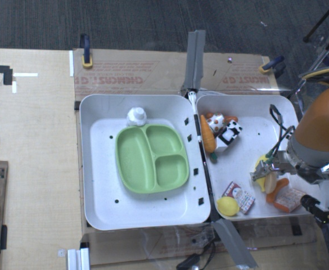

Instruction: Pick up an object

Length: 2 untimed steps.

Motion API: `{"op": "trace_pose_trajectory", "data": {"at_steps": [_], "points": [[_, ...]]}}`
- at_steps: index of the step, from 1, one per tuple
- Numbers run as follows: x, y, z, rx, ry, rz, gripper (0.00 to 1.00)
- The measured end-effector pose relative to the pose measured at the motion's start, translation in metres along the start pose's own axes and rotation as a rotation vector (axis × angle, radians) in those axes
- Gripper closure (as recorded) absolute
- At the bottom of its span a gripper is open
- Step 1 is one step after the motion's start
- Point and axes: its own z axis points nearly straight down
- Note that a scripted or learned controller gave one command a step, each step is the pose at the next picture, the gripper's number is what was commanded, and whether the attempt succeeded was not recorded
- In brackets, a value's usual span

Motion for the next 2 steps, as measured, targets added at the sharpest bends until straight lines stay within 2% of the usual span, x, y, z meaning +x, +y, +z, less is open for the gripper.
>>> {"op": "trace_pose_trajectory", "data": {"at_steps": [1, 2], "points": [[0.041, -0.004, -0.104, -0.006, -0.005, -0.112, 1.00], [0.039, 0.033, -0.090, -0.004, -0.005, 0.204, 1.00]]}}
